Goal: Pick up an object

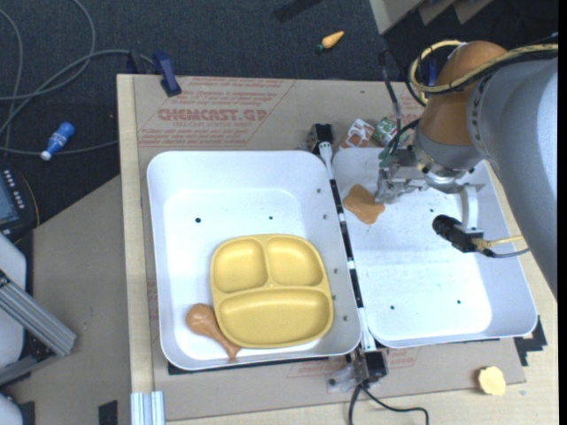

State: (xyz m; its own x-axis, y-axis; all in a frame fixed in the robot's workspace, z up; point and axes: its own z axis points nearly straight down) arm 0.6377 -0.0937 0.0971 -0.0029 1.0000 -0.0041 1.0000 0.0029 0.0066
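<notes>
The hand (388,189) hangs low in the right bin (443,312), near its 10 o'clock corner, just beside a flat tan piece (361,205). How far open it is I cannot tell, and nothing shows clearly between its tips; whether it touches the piece is unclear. The tan piece lies against the bin's left wall, at 8 o'clock from the hand. In the left bin (177,193), a yellow tray (270,290) with three compartments sits at 5 o'clock, and an orange drumstick-shaped toy (210,324) lies at the tray's 8 o'clock, touching it. A yellow lump (491,380) rests on the surface (221,113) at 5 o'clock of the right bin.
</notes>
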